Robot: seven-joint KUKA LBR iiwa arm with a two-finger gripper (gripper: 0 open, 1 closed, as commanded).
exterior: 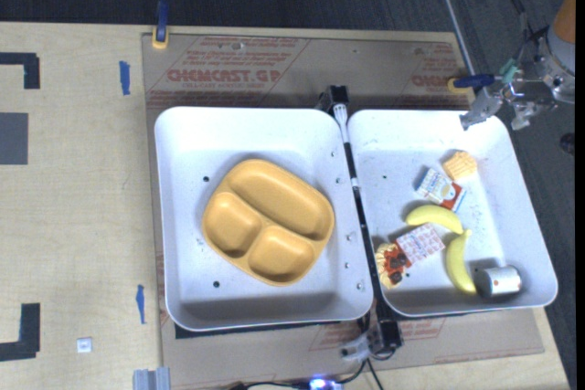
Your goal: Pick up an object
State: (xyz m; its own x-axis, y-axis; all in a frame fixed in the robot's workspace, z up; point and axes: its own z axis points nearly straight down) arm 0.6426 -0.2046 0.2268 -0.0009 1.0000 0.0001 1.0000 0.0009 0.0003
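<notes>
We judge the pick as not yet begun. Our end effector [494, 105] hangs at the far right corner of the right bin [530, 224], above the rim, and we cannot tell its state. Every candidate lies loose in that bin: two bananas [437, 217], a small snack packet [437, 185], a cracker [462, 164], a red-and-white wrapper [416, 247], a grey cylinder [498, 280]. The left bin [178, 196] holds a yellow divided tray [267, 219]. Descent, grasp and lift all remain.

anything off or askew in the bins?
Nothing spilled or damaged. The yellow divided tray sits rotated in the left bin, not square to its walls. In the right bin, a small packet lies partly under a banana.
</notes>
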